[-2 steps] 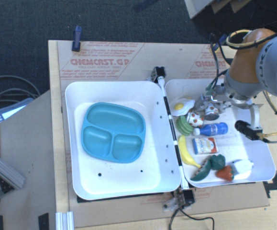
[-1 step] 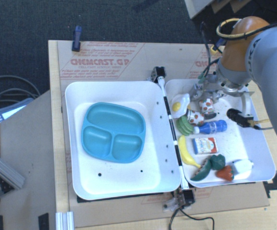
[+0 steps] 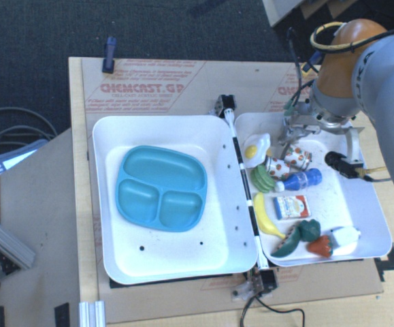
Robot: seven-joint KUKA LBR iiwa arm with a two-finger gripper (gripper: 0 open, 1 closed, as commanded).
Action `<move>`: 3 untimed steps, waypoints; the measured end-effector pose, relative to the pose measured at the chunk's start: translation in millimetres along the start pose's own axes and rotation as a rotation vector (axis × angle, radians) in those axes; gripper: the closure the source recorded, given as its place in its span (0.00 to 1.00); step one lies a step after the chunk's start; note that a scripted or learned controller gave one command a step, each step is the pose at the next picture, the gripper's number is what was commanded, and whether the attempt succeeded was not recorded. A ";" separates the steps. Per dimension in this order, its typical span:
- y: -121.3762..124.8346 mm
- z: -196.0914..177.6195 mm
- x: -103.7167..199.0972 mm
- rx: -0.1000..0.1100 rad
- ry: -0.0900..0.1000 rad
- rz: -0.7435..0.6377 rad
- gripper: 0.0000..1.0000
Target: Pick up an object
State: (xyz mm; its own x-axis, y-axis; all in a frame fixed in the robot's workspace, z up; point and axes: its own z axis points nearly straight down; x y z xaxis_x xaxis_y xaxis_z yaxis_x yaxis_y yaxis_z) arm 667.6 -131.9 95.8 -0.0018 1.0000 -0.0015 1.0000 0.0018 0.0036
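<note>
Spotted white-and-red cup (image 3: 297, 159) — on its side, beside gripper (image 3: 286, 142)

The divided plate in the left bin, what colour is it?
Light blue plate, clearest in the camera view.

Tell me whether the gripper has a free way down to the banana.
Probably yes. The banana lies along the right bin's left wall with its top bare. The gripper hangs further back in the same bin. The small carton and the wall crowd the banana's sides, so finger room looks tight.
</note>
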 end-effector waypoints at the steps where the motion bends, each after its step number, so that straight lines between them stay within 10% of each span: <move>1: -0.2 0.3 0.1 0.001 0.000 0.000 0.00; 2: -40.5 11.2 1.8 0.005 0.002 0.002 0.00; 3: -39.9 0.7 1.8 0.003 0.001 0.003 1.00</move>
State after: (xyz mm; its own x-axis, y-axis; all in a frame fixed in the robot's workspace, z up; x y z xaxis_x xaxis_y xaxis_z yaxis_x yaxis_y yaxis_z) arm 627.7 -130.2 95.0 0.0012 1.0000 -0.0001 1.0000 -0.0012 0.0006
